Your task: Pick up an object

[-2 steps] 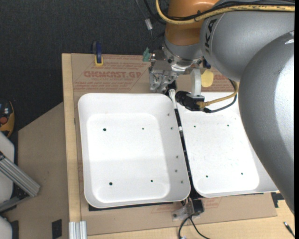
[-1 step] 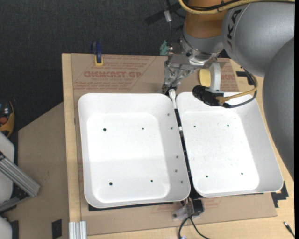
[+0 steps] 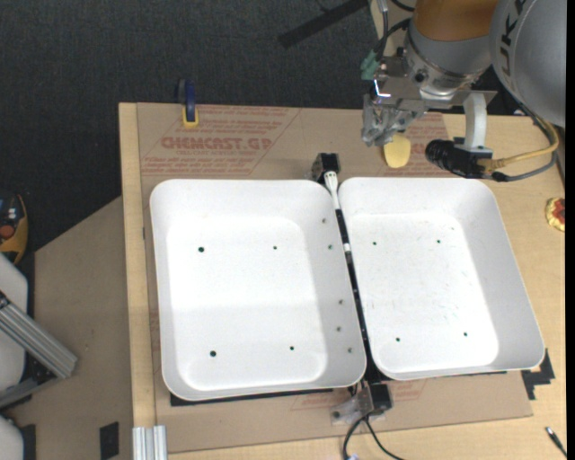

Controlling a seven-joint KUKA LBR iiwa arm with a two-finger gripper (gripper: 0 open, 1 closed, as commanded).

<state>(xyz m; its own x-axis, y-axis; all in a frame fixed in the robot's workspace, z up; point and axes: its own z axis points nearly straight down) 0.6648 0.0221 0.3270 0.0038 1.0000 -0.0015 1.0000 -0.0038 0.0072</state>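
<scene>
Yellow object sits pinched in the gripper, raised at 12 o'clock beyond the right bin, likely clearing its rim.

Arm in from upper right, wrist vertical, gripper pointing down.

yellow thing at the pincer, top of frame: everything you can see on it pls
The yellow object is small, rounded and pale yellow, matte, maybe foam or soft plastic. It sits just below the pincer, beyond the far rim of the right bin, over the brown board. Whether it is gripped or resting on the board cannot be told.
</scene>
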